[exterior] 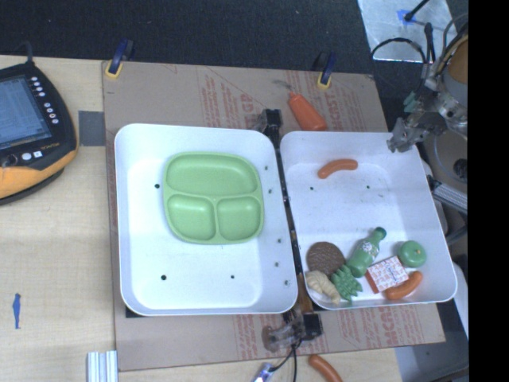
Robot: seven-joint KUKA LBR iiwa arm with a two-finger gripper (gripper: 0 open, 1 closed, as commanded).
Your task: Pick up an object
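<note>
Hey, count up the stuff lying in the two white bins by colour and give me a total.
Green: 4 - divided plate, bottle, apple, leafy veg
Orange: 2 - sausage, sausage
Brown: 1 - round patty
Beige: 1 - small lumpy piece
Red and white: 1 - small box
Total: 9

red print on the cardboard sheet (238, 94) is too blurred to read.

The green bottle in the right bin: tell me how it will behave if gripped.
The green bottle lies tilted on its side, so its round body may roll or slip. It leans against a green toy and a red-and-white box, so lifting it could shift them.
</note>
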